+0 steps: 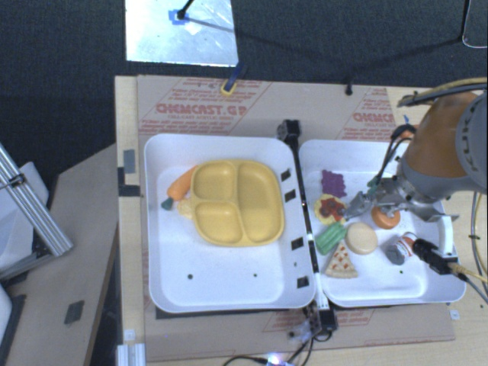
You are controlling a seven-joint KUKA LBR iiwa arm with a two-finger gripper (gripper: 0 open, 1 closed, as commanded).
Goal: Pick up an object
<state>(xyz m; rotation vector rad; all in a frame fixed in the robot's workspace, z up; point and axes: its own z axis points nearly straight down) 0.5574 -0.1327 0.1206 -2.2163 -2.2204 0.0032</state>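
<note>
The right bin (381, 290) holds several toy foods: purple grapes (333, 181), a red and yellow piece (329, 208), a green piece (330, 238), a pale bun (361, 239), a pizza slice (341, 262), an orange-red round piece (386, 219) and a small grey and red item (399, 249). My gripper (361, 203) hangs low over this bin, between the red and yellow piece and the orange-red one, just above the bun. I see nothing held in it. The arm's body hides the bin's right part.
The left bin (164, 280) bears a yellow divided plate (236, 202), with a toy carrot (180, 184) against its left edge. A black divider (301, 204) runs between the bins. Bare white floor lies along the front of both bins.
</note>
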